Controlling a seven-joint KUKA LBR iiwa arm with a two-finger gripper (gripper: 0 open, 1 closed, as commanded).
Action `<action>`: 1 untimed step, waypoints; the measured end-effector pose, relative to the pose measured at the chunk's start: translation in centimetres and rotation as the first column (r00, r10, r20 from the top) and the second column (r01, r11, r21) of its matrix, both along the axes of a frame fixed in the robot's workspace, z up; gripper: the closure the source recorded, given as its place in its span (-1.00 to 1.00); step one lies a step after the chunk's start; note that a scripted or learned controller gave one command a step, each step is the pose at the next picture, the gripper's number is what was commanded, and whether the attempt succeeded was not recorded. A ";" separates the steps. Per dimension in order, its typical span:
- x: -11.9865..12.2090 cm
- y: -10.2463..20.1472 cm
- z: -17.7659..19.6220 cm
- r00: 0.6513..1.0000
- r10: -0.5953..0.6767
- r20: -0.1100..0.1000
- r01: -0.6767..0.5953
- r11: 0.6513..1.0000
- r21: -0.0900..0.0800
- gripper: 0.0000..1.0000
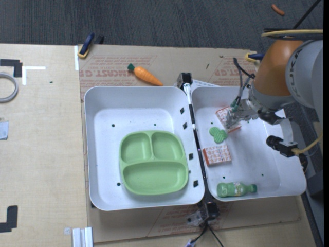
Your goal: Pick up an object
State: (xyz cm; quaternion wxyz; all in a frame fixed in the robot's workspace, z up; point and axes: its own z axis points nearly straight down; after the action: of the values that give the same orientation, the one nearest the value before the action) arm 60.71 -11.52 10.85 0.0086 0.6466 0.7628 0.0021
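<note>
From my remote station I see a wooden bench (41,153) against a dark carpeted floor (154,9), with a sheet of printed cardboard (113,66) laid under two shallow white bins.

1. Left bin (97,138): contains a green divided plate (153,162) with three compartments, lying flat near the bin's centre.
2. Right bin (277,174): contains four items.
   - A small green waffle-textured piece (218,135), near the bin's left wall.
   - A flat pink-and-white packet (217,154), just beside and below the green piece.
   - A green bottle (235,190), lying on its side along the near wall.
   - A second pink-and-white packet (224,116), near the far left corner, directly at the gripper.
3. Arm: the grey arm with its orange band (275,68) reaches in from the right. The gripper (232,118) is down inside the right bin, at the second packet, just above the green piece. I cannot tell how its jaws stand, nor whether the packet is gripped.
4. Outside the bins: a toy carrot (145,75) lies on the cardboard beyond the left bin. A blue-and-yellow clamp (86,45) sits at the cardboard's far left corner. A roll of tape (7,88) rests at the bench's left edge.
</note>
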 end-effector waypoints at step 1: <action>0.0 0.0 0.0 1.000 0.000 0.000 0.000 1.000 0.000 -1.00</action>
State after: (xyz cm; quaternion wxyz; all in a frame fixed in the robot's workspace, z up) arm 60.71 -11.52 10.85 0.0086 0.6464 0.7629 0.0020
